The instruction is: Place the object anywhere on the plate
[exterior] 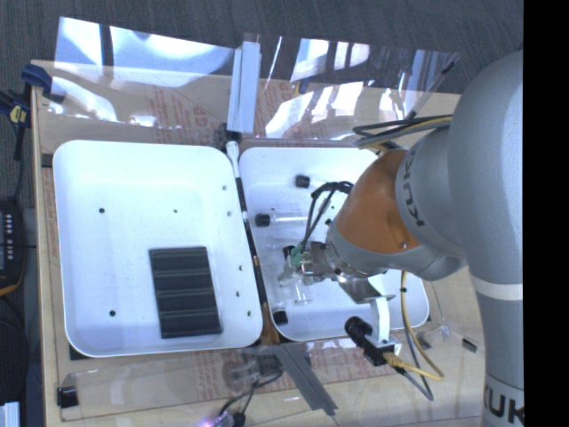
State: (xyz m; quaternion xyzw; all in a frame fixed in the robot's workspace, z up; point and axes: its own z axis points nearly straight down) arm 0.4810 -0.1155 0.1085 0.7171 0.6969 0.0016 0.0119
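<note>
Grey arm's two-finger gripper (298, 269) hovering low inside right white bin (267, 172) — jaw state: cannot tell. Dark ribbed rectangular plate (184, 290) lying in left white bin (89, 163), long axis near–far — leftward of gripper. Task object not discernible.

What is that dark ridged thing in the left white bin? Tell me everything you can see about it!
The dark ridged plate is a flat rectangle, charcoal or black, with four raised bands running across it like steps. It looks like matte plastic or rubber, though that is hard to tell. It lies flat on the floor of the left bin, in the lower middle part, turned slightly so its long side runs nearly up and down the view. Nothing rests on it, and only the bin floor touches it. The gripper is over in the right bin.
</note>
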